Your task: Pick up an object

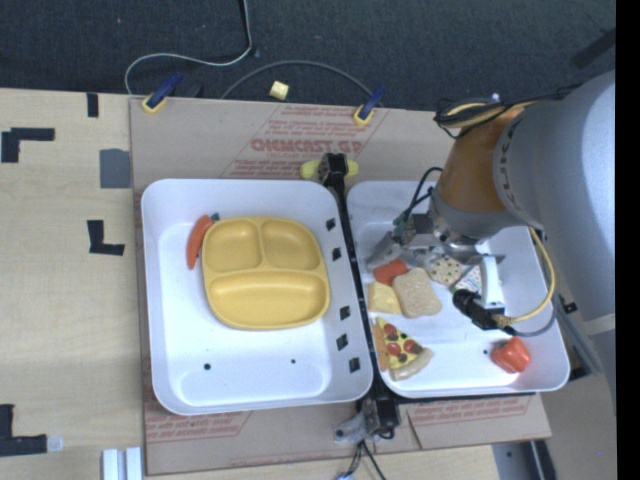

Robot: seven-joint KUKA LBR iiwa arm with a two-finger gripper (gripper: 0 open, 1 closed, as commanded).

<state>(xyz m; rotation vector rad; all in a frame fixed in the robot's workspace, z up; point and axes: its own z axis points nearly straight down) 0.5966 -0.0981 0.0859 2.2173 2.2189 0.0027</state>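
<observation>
A red toy piece (391,270) is lying in the right bin (530,373), touching a cheese wedge (384,298) and bread slice (417,294). The gripper (425,243) is hovering just above it, its state impossible to tell. A pizza slice (400,348) is sitting nearer the front, while a yellow divided plate (266,272) is occupying the left bin (170,358).

Tabletop (60,298): you see pale wood with dark angular marks.
Cardboard sheet (290,138): brown, clamped at your far edge.
Backdrop (400,18): dark fabric.
</observation>
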